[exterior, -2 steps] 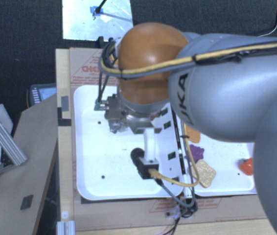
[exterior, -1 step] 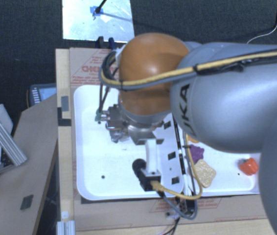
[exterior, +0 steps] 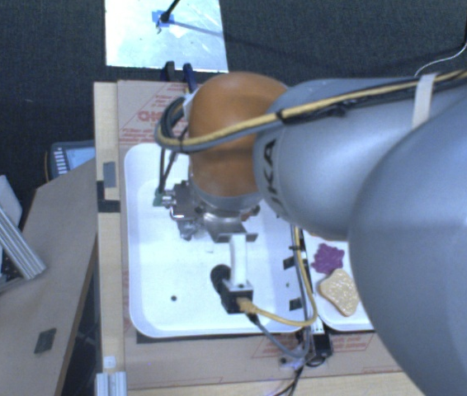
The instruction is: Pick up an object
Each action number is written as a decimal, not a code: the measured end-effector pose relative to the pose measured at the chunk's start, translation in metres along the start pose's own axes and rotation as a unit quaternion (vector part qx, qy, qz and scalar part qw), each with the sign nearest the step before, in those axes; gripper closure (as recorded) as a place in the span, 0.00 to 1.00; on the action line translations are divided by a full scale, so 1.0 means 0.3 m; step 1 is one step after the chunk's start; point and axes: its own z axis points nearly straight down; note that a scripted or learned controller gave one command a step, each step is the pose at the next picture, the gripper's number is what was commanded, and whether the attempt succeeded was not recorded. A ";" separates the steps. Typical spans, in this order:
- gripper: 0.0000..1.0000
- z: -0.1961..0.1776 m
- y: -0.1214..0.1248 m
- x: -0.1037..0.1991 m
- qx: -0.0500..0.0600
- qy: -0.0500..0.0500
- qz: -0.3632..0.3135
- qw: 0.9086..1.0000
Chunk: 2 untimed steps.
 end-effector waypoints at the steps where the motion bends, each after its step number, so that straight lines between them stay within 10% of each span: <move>1: 1.00 -0.048 -0.103 -0.301 -0.001 0.000 0.004 1.000; 2: 1.00 0.181 -0.028 -0.376 0.001 0.000 0.001 1.000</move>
